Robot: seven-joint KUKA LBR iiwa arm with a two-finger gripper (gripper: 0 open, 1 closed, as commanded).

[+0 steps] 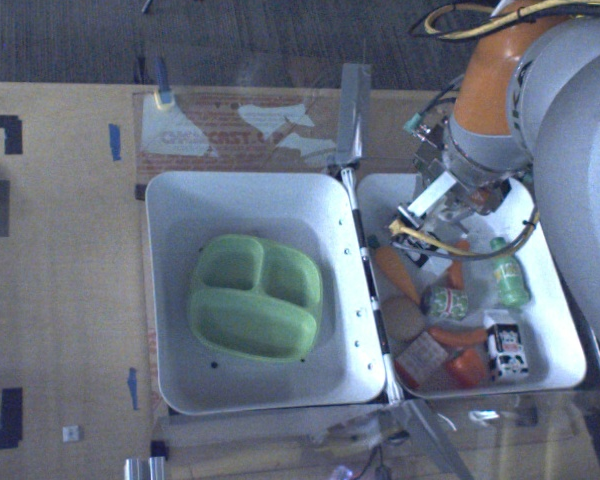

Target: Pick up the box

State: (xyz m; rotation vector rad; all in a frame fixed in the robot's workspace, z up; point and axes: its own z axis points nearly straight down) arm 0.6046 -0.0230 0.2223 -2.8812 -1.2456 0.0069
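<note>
A small white, black and red box (507, 351) lies near the front right corner of the right bin (563, 358). A flat brownish box (419, 355) lies at the bin's front left. The gripper (448, 230) hangs low over the back of this bin, under the orange-banded wrist. It is well apart from both boxes, with other items lying between. I see nothing held in it, and its tips are hidden among cables and clutter.
The right bin also holds an orange carrot (395, 273), a green-labelled can (446, 303), a green bottle (510, 281), a brown lump (402, 318) and red and orange pieces (467, 367). A green divided plate (254, 296) lies in the left bin (170, 208).
</note>
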